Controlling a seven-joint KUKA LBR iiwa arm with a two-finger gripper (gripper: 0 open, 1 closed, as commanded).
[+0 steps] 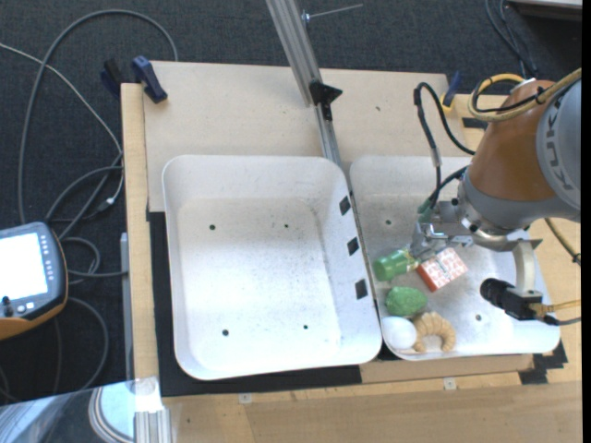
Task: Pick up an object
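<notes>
At the near edge of the right bin (480, 340) lie a white ball (399, 331) and a curly tan toy (435, 332). Behind them sit a green lump (405, 300), a red-and-white block (441, 269) and a green bottle (394, 265). The hand (434, 240) hovers just above the block (open or shut, I cannot tell). It looks like the reaching step; next it must go down and squeeze.

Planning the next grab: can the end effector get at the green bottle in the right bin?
Probably yes: the end effector hovers just above the green bottle, nothing lies over it, though the red-and-white box sits close beside.
</notes>
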